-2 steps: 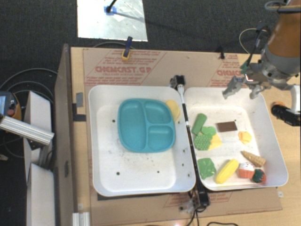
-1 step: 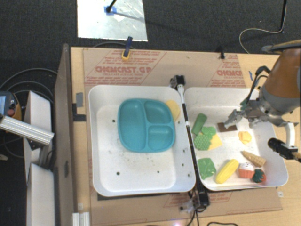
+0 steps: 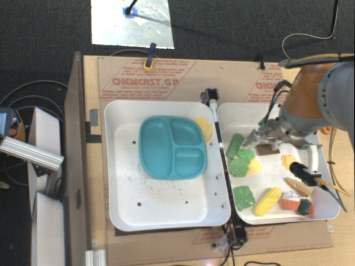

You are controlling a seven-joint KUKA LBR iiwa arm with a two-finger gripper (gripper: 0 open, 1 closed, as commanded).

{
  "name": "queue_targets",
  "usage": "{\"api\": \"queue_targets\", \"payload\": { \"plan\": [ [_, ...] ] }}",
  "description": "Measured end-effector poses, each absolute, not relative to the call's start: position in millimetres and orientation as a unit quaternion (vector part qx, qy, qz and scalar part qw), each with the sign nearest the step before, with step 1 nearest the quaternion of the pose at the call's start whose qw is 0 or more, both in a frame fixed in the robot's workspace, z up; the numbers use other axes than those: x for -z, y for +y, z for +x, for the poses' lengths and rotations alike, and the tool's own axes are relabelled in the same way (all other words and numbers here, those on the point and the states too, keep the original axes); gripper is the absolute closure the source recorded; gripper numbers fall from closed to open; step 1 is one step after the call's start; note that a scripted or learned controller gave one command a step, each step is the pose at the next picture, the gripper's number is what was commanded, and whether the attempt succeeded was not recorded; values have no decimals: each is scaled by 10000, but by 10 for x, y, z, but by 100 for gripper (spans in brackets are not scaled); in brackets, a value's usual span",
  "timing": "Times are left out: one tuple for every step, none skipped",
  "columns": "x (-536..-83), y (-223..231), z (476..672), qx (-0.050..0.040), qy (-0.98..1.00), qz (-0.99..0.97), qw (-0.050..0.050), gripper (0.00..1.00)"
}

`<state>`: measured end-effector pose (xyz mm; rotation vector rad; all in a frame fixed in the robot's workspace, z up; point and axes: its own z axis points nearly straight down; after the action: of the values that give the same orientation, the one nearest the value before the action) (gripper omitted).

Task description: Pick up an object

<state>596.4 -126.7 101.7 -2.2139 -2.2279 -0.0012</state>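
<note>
My gripper [image 3: 260,138] hangs low over the back part of the right bin [image 3: 244,113], with the grey arm and its orange band reaching in from the right. Directly beside it on the bin floor lies a small brown block [image 3: 269,149]. A long green vegetable [image 3: 234,144] lies just left of the gripper. In front of that sit a knobbly green piece [image 3: 239,165] and a small yellow piece [image 3: 254,168]. I see nothing held.
Nearer the front of the right bin lie a green leafy toy [image 3: 243,195], a yellow corn cob [image 3: 267,201], a red and white item [image 3: 290,202], a tan stick [image 3: 298,186] and a yellow lump [image 3: 288,160]. The left bin [image 3: 125,204] holds a teal divided plate [image 3: 171,147] and a yellow disc [image 3: 206,128].
</note>
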Motion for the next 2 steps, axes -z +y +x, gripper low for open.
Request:
{"api": "queue_targets", "payload": {
  "plan": [
    [-852,-1694,6137,13,-7076,-7066,-21,0],
    [-1266,-2047,6000,7,-7069,-7073,-17,0]
  ]
}}
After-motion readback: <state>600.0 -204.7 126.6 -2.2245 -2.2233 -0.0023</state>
